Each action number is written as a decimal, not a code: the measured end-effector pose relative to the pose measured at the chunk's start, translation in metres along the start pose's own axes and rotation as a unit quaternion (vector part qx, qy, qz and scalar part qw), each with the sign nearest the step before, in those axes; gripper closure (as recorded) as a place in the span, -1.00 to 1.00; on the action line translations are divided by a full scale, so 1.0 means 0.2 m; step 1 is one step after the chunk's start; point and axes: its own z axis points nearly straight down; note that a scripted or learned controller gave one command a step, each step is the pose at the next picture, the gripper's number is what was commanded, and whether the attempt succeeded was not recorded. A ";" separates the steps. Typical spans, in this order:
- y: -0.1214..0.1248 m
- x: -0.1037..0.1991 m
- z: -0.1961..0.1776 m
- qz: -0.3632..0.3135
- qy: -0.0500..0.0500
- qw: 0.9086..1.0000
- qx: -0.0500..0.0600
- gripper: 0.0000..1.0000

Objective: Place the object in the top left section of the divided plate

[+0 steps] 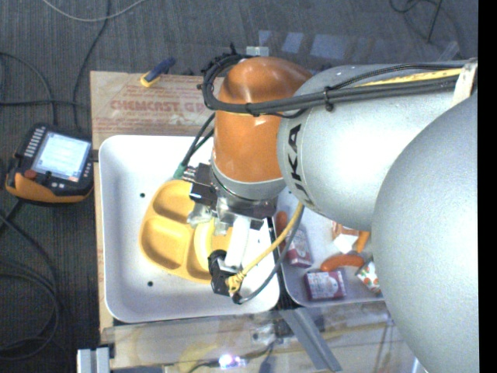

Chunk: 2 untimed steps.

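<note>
A robot arm (256, 130) is reaching over the left bin (109, 208), its wrist hanging directly above the right side of a yellow divided plate (165, 230). The gripper (220, 222) is sitting beneath the wrist, and whether it is open or carrying the object cannot be told. A maroon packet (326, 284) is lying in the right bin (299, 300). Doing this well is likely meaning shifting toward the plate's far-left section and lowering close before any release.
</note>
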 end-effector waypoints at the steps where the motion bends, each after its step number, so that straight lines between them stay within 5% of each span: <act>1: 0.33 -0.06 0.19 -0.036 0.002 0.999 -0.004 1.00; 2: 0.14 0.18 0.10 -0.032 0.003 0.999 -0.004 1.00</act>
